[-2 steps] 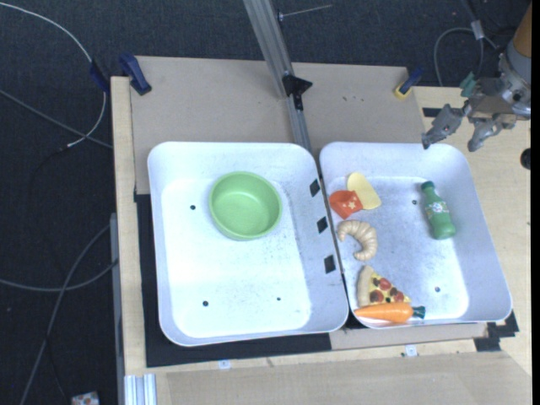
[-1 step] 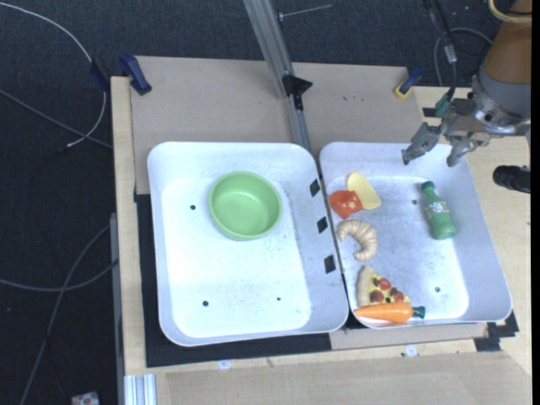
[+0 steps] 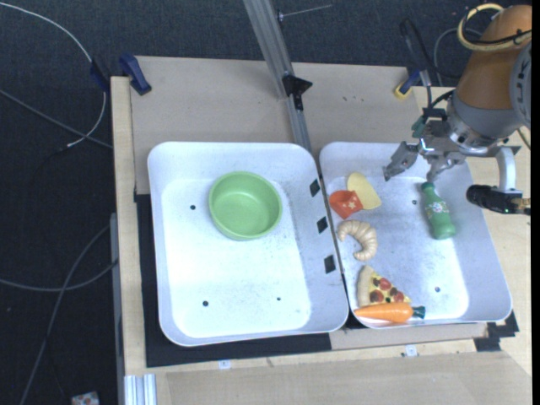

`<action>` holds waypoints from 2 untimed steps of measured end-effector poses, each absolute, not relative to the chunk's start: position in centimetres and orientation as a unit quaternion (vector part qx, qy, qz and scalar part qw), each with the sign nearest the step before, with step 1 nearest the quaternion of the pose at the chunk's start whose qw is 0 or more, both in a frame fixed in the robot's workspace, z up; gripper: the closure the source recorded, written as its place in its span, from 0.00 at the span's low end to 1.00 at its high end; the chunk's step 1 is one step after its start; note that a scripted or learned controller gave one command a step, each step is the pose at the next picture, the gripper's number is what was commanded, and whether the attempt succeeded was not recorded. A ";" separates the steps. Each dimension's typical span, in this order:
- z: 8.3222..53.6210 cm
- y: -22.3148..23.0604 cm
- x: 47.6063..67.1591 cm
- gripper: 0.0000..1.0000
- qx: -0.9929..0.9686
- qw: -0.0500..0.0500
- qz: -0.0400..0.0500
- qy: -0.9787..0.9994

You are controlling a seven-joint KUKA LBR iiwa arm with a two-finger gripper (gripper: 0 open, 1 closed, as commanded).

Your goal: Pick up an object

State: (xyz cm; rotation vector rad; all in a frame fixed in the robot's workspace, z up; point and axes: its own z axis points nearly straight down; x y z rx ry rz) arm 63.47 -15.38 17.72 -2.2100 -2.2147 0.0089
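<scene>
Bottle, green with a white cap end, lies on its side in the right bin, toward that bin's far right, apart from the other toys. The gripper hangs just above its upper end with fingers spread and nothing between them.

Assessment: the bottle looks like a small hollow plastic toy, so probably light, stiff and somewhat slick. Its round body may roll if nudged from one side (a flat bin floor offers no stop). Best hold appears to be across the middle of the body, fingers closing square to its long axis.

Other items in the right bin: cheese wedge, red piece, croissant, pizza slice, carrot. Green bowl sits in the left bin.
</scene>
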 end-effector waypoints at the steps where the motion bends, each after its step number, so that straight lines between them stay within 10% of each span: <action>1: 11.5 -15.3 62.5 0.00 -0.707 0.008 0.004 -0.707; 2: 13.4 -15.3 62.9 1.00 -0.707 0.003 -0.001 -0.707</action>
